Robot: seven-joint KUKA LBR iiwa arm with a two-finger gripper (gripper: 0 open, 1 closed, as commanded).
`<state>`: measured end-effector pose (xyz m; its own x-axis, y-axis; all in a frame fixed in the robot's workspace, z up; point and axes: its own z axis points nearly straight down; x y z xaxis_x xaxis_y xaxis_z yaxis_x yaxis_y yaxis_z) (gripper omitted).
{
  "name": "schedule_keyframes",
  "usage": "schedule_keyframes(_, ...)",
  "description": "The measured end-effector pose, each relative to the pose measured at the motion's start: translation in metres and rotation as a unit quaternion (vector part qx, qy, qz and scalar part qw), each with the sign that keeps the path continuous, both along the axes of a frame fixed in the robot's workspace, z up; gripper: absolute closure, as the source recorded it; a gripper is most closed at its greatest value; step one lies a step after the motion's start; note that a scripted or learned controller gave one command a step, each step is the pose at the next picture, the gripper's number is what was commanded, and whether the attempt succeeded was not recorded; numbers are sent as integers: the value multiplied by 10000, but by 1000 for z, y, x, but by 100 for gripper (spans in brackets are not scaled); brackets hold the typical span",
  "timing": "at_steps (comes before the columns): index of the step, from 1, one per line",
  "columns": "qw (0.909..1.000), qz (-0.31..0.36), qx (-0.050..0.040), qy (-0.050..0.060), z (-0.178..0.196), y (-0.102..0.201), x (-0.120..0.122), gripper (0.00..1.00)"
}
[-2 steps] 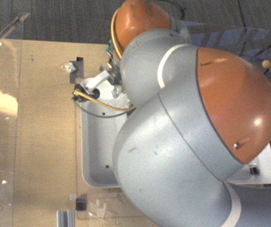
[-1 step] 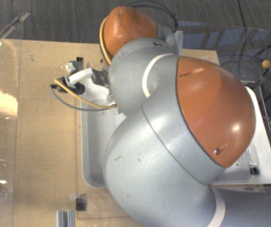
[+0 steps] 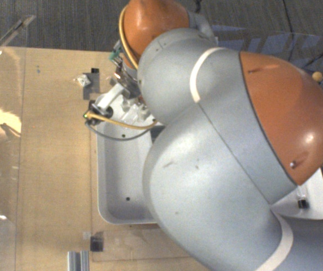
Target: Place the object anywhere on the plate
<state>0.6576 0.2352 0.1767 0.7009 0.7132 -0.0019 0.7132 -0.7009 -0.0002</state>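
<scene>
Big grey arm with orange caps [image 3: 223,151] covers centre and right; pale wooden worktop [image 3: 43,168] at left, shallow white bin [image 3: 113,208] lower centre. Hand state: cannot tell. No readable writing.

arm [image 3: 218,168]: grey, with orange caps and a white ring
bin [image 3: 113,199]: white
surface [image 3: 43,168]: pale tan wood
cable [image 3: 116,126]: yellow and black
floor [image 3: 65,10]: dark grey, ribbed

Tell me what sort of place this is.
Probably a robotics lab or test cell: a large grey and orange robot arm fills the view above a shallow white bin on a wooden bench, with loose cables near its wrist.
</scene>
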Motion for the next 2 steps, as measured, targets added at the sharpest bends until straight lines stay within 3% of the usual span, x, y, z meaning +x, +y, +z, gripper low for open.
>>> schedule_keyframes(1,9863,1651,6,-2,-32,0,-69,100)
schedule_keyframes(2,9720,2348,5,-6,-73,0,-12,100)
